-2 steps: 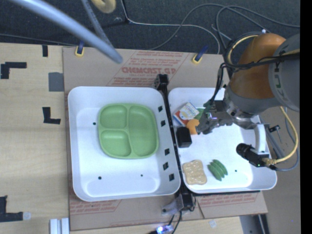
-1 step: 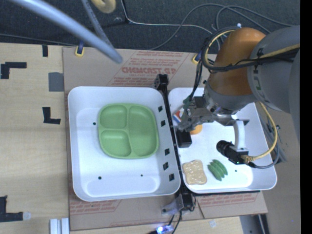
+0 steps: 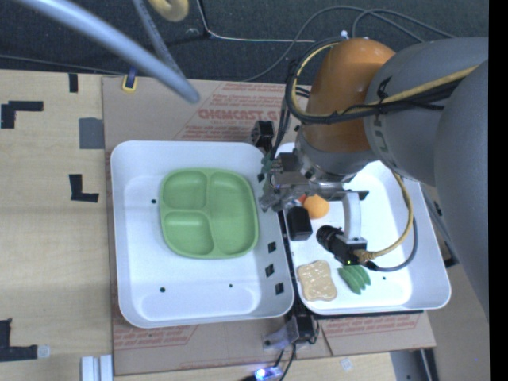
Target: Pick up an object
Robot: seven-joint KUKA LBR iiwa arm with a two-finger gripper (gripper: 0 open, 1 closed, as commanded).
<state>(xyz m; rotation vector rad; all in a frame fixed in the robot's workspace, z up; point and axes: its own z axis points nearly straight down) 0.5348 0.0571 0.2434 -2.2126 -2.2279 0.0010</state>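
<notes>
Arm was down in the right bin, gripper hovering by the orange ball, grip state unreadable from this view; approach step, next needs centring over ball then closing.

The left bin was white and carried a pale green divided plate. The right bin was white too. In it lay a small orange ball, a tan, speckled cracker and a bright green leafy piece. The arm was grey, with an orange band above the wrist. The surface was light wood-coloured with black marks, under brown cardboard printed in red lettering.
</notes>
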